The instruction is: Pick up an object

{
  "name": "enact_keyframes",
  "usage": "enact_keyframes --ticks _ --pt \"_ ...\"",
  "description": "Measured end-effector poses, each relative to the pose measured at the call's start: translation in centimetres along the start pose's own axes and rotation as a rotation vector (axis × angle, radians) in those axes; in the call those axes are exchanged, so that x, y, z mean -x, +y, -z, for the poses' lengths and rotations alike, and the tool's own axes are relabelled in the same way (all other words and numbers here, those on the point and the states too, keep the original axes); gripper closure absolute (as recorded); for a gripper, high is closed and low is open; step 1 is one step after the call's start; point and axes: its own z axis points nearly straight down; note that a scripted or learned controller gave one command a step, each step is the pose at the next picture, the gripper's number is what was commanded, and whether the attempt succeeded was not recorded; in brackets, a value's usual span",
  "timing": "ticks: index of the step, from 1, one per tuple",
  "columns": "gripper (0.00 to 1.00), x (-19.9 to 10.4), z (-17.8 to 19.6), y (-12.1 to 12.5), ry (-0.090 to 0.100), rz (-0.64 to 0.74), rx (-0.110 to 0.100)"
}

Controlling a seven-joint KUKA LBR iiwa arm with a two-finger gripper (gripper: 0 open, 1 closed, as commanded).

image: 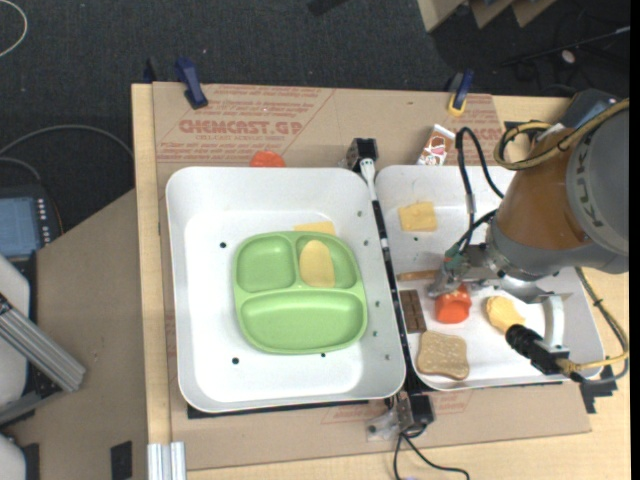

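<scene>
Arm reaches in from the right w/ the gripper (452, 286) low in the right bin (440, 180), sitting right at the small red-orange object (453, 308), touching or just above it; can't tell which. Jaws: can't tell if spread or pressed together, the wrist hides them, so no proof of a hold. That red piece looks like the likely pick target, since the tool is lowest there. Near it: yellow banana-like toy (501, 312) just beside, bread slice (443, 355) toward the front edge, brown bar (415, 311) by the divider, yellow cheese-like square (418, 216) well apart at the back. Left bin (195, 268) holds a green divided plate (297, 308) w/ a pale yellow piece (317, 262) in its upper right compartment. Both bins on the tabletop (240, 118). Risk: crowding may nudge neighbours.
</scene>
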Motion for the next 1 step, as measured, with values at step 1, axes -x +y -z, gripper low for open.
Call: enact_keyframes --ticks 1 --pt "1.00 -6.21 9.61 4.04 0.002 0.011 0.012"
